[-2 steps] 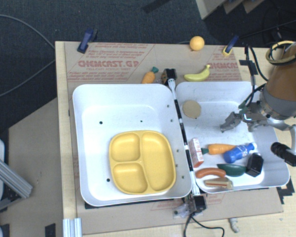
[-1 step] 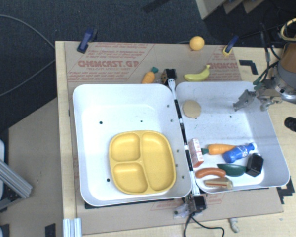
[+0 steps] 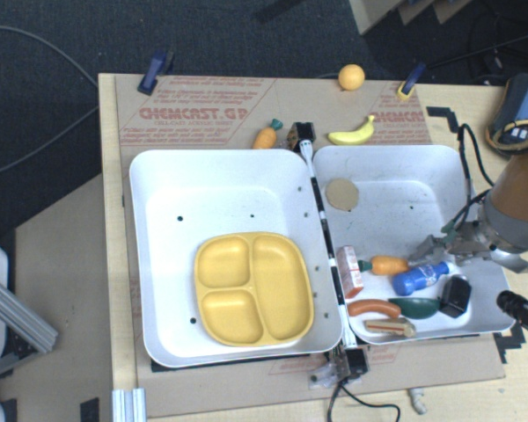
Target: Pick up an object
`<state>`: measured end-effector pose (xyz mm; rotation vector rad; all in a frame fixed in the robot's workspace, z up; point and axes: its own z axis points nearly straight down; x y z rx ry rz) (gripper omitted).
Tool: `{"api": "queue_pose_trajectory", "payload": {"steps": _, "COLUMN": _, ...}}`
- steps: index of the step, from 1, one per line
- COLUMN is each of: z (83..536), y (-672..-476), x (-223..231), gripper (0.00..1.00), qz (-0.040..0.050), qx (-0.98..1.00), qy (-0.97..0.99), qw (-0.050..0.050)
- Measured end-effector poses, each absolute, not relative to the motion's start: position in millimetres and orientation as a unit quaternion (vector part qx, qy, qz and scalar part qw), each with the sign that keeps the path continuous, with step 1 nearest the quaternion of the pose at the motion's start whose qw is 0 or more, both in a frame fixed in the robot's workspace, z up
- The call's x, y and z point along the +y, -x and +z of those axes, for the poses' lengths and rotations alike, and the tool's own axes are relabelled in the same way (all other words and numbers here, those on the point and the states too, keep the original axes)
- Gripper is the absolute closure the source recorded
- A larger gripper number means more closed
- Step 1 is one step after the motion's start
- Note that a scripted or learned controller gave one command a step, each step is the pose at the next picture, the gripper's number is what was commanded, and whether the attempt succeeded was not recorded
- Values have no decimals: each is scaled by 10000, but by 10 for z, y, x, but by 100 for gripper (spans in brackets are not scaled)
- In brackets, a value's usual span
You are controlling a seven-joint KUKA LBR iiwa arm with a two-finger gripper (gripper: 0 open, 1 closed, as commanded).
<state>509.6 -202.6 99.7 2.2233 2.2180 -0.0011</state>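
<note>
The right bin (image 3: 396, 167) holds several small objects along its near side: an orange carrot (image 3: 389, 265), a blue bottle (image 3: 420, 277), a black block (image 3: 455, 295), a green piece (image 3: 414, 306), a red sausage (image 3: 373, 308), a hot dog (image 3: 389, 327) and a white-and-red packet (image 3: 349, 269). A tan disc (image 3: 341, 194) lies alone toward the far left of that bin. My gripper (image 3: 436, 248) reaches in from the right and hangs low just above the blue bottle and to the right of the carrot. Nothing is visibly held.
The left bin (image 3: 158, 192) carries a yellow divided plate (image 3: 253, 287). Behind the bins, on the cardboard, lie a banana (image 3: 352, 133), an orange ball (image 3: 352, 77) and a small carrot toy (image 3: 266, 137). Blue clamps (image 3: 154, 73) (image 3: 411, 80) hold the board's far edge.
</note>
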Motion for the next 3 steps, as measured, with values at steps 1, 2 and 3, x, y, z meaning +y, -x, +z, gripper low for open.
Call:
{"api": "queue_pose_trajectory", "payload": {"steps": 1, "z": 978, "y": -5514, "x": -1575, "gripper": 0, "qz": 7, "qx": 7078, "qy": -7065, "qw": 9}}
{"api": "queue_pose_trajectory", "payload": {"steps": 2, "z": 848, "y": -5166, "x": -1267, "gripper": 0, "qz": -9, "qx": 7063, "qy": -7079, "qw": 17}}
{"api": "queue_pose_trajectory", "payload": {"steps": 3, "z": 1701, "y": -5719, "x": -1892, "gripper": 0, "qz": 1, "qx": 7070, "qy": -7072, "qw": 14}}
